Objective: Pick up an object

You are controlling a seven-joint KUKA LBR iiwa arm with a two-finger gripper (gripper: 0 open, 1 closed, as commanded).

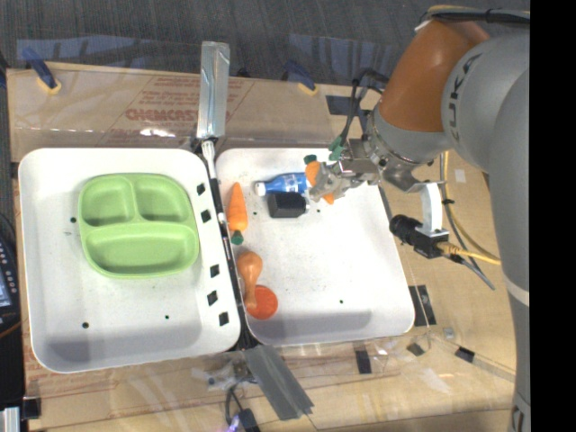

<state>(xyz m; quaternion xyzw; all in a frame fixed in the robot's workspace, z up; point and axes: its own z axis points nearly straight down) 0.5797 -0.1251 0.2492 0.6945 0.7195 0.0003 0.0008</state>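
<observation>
My gripper [326, 180] hovers just right of the small black block [288, 204], and I cannot tell what state it is in or whether it has anything. The glossy blue bottle [286, 184] touching the block's far edge is rounded and could roll away from me. The block's flat matt faces look surer.

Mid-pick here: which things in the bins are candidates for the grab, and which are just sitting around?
Candidates, right bin:
blue bottle
black block
carrot
onion
tomato
gripper hovers near the bottle

Lying about:
green divided plate in the left bin
</observation>
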